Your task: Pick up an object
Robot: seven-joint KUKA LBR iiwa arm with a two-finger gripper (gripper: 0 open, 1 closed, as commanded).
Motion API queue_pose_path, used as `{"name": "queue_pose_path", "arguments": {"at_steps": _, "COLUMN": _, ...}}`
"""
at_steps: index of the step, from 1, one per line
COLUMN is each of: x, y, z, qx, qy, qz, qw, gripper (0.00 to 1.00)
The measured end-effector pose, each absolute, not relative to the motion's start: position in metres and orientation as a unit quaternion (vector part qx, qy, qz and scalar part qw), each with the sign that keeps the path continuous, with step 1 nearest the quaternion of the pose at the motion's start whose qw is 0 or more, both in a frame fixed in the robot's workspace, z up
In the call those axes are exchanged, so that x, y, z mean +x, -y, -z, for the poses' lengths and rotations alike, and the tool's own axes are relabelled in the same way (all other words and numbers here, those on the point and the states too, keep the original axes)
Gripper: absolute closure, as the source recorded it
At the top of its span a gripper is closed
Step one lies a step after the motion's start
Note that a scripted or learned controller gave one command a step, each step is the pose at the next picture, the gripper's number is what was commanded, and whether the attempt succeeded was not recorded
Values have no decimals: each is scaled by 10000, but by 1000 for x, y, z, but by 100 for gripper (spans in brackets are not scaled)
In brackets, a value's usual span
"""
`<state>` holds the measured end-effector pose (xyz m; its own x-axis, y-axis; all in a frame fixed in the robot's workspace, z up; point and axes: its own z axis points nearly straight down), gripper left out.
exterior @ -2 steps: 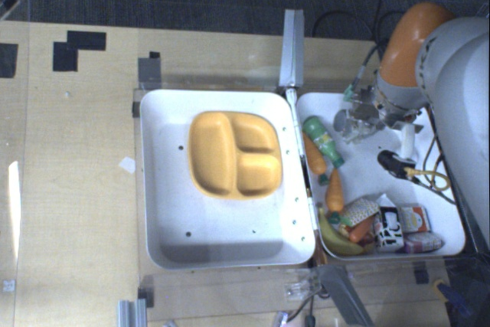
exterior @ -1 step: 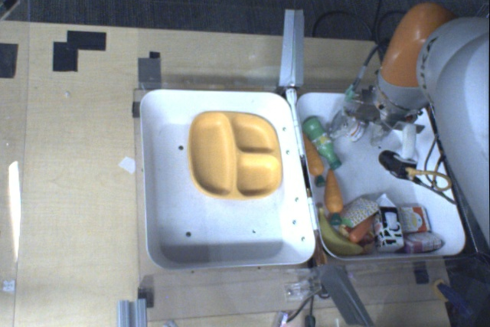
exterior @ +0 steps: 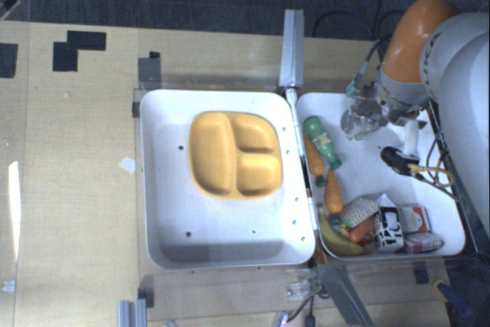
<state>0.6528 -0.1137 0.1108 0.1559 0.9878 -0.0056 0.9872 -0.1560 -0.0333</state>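
While the grey arm with its orange band (exterior: 417,38) reaches in from the right, we note the two-finger gripper (exterior: 361,121) low over the far end of the right shallow white bin (exterior: 360,165). Its fingers are blurred against the bin floor; we cannot tell whether they are apart or together, and nothing shows between them. Candidate objects lie along the bin's left wall and near end: a green plastic bottle (exterior: 321,140), an orange carrot-shaped piece (exterior: 333,194), a yellow banana (exterior: 338,240) and what looks like a small printed carton (exterior: 392,229). The left shallow white bin (exterior: 164,188) holds a yellow compartment tray (exterior: 234,154).
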Motion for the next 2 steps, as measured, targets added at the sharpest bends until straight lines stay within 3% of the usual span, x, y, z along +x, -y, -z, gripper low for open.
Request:
{"name": "queue_pose_path", "arguments": {"at_steps": 1, "x": 653, "y": 114, "z": -111, "qx": -7598, "qy": 6500, "qz": -125, "qw": 103, "gripper": 0}}
{"name": "queue_pose_path", "arguments": {"at_steps": 2, "x": 651, "y": 143, "z": -87, "qx": -7509, "qy": 6604, "qz": 24, "qw": -28, "gripper": 0}}
